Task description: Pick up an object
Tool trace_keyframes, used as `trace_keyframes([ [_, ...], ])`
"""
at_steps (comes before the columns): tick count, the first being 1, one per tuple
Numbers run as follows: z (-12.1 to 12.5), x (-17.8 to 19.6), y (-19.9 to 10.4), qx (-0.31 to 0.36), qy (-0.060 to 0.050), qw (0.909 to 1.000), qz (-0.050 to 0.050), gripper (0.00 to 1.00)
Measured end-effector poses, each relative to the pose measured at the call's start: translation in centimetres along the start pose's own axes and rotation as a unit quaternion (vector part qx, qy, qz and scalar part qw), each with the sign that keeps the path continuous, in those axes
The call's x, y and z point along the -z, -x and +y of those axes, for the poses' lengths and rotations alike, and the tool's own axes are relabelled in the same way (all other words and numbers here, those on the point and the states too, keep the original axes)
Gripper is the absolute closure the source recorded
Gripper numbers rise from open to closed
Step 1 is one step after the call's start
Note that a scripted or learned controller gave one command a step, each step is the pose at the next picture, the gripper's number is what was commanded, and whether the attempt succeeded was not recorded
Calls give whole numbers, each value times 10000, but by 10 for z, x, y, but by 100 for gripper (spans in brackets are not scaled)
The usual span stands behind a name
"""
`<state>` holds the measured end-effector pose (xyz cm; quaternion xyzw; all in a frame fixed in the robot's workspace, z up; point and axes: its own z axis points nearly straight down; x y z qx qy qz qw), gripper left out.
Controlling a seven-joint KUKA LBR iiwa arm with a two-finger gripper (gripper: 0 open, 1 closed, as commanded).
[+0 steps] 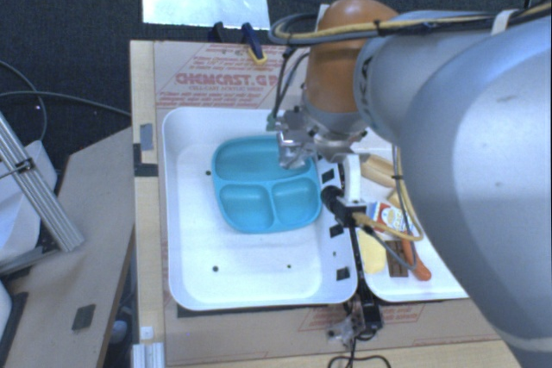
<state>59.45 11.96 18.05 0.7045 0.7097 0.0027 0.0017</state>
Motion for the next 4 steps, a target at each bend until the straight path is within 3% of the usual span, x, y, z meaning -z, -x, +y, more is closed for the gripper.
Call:
trace_keyframes([
  [1,-66,66,-27,1,-30,10000,5,100],
  [2,-109,76,-2,-41,-41,10000,-5,100],
  [3,-40,133,-28,-5,21,10000,5,100],
  [4,-67,35,33,-65,-78,9999,-23,100],
])
